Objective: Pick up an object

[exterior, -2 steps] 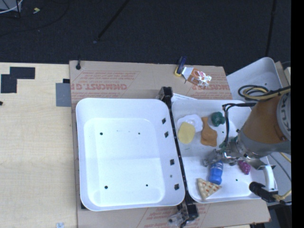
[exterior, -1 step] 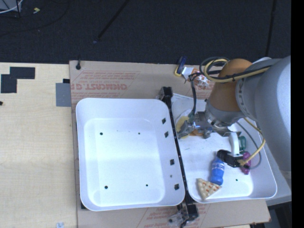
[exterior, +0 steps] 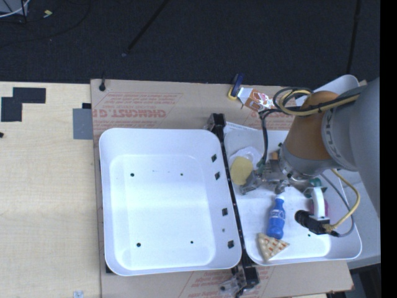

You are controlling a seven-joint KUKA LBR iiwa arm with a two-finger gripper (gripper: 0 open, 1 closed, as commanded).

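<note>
In the right bin (exterior: 347,248) lie a pale yellow rounded object (exterior: 241,167) at the left side, a blue bottle (exterior: 276,217) in the middle and a tan wedge shaped like a pizza slice (exterior: 272,247) by the front wall. My gripper (exterior: 255,181) is low in the bin, right beside the yellow object on its right and just above the bottle's cap. The grey arm with its orange band (exterior: 310,135) comes in from the right and hides the bin's far right part.
The left bin (exterior: 118,148) lies alongside, joined to the right bin by black clips (exterior: 217,124). A small orange and white packet (exterior: 255,98) and a blue and yellow clip (exterior: 236,87) rest on the cardboard behind the bins.
</note>
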